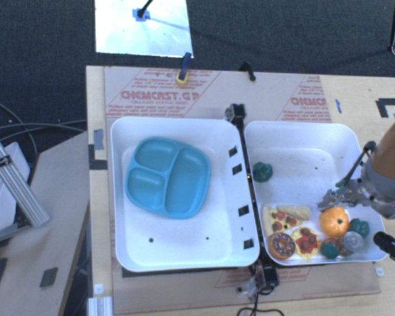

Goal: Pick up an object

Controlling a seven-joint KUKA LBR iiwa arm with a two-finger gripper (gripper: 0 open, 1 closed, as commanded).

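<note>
The pincer (330,200) hangs low in the right bin (296,137), its fingertips just above and to the left of an orange ball (334,222). Whether it is open or closed I cannot tell at this slant, and nothing visibly sits between its tips. The ball lies near the bin's front right corner, beside a pizza plate (291,234) and some green toys (359,228). Being round, it offers no long axis to line up with.
</note>
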